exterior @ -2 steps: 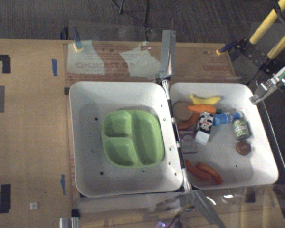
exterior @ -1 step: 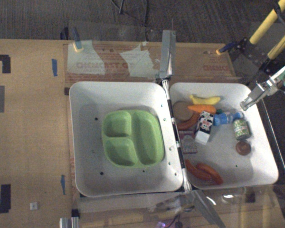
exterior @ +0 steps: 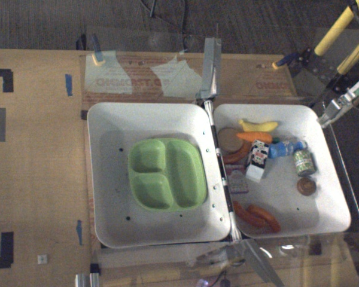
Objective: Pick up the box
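Note:
The box (exterior: pixel 258 159) is small and white with black and red print on its upper half. It lies in the middle of the right bin (exterior: pixel 332 208), leaning slightly. A blue bottle (exterior: pixel 285 148) touches its right side and an orange carrot (exterior: pixel 253 137) lies just above it. My gripper (exterior: pixel 336 109) shows as a pale metal piece at the right edge, over the right bin's far right corner, well away from the box.
The right bin also holds a banana (exterior: pixel 258 125), a small can (exterior: pixel 303 162), a brown round piece (exterior: pixel 306 186), red sausage-like pieces (exterior: pixel 257 216) and a grey item (exterior: pixel 238 183). The left bin (exterior: pixel 107 130) holds a green compartment plate (exterior: pixel 166 173). Yellow rods (exterior: pixel 338 26) stand at the back right.

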